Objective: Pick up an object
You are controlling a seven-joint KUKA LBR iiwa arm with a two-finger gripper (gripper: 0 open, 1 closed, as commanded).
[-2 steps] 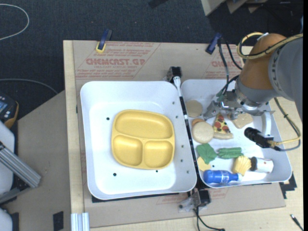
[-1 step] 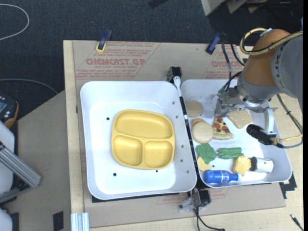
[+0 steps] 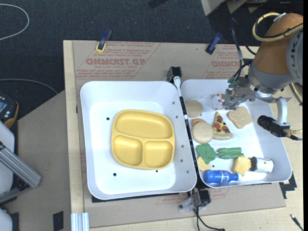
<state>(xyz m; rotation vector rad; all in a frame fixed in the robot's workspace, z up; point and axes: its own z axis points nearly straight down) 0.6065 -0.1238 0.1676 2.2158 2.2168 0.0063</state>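
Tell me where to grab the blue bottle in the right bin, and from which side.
Grip the blue bottle across the middle of its body, coming straight down from above. It lies flat on its side along the near wall of the right bin, so that wall blocks a sideways approach; a yellow piece crowds its left end.

Divided tray in left bin; toy foods in right bin; claw above rear.
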